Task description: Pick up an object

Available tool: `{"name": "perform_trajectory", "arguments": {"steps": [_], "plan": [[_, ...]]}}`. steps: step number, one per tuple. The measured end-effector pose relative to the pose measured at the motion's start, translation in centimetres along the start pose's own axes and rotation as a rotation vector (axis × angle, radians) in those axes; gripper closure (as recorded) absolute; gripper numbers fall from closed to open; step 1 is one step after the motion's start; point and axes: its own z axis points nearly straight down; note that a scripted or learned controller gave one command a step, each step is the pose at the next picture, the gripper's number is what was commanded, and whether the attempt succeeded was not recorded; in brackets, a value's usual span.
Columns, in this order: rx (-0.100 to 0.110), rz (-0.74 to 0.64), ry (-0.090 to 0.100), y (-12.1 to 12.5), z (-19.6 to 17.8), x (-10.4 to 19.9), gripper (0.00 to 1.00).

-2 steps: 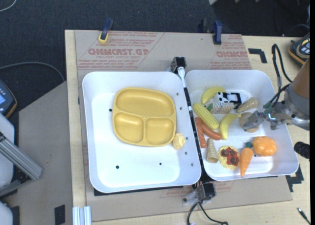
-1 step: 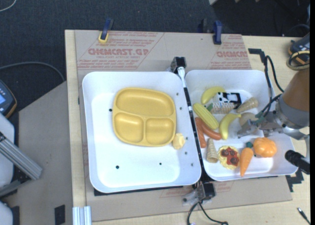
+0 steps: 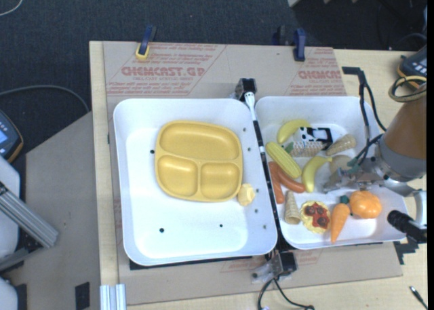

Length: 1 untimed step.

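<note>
the gripper [image 3: 337, 178] is sitting low in the right bin [image 3: 352, 105], at nine o'clock from the orange [image 3: 366, 204]. i cannot tell whether its claw is gripping anything.

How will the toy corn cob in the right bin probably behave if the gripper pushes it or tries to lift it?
The corn cob looks long and rounded, so it may roll sideways when pushed. Its surface looks like smooth plastic, so it could slip in a grasp. It lies close against a banana and a hot dog, so a push would probably move those neighbours too.
</note>
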Motion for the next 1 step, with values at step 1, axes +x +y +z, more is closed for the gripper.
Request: {"name": "perform_trajectory", "arguments": {"steps": [1], "plan": [[-0.004, 0.001, -0.002, 0.07, -1.17, -0.05, 1.0]]}}
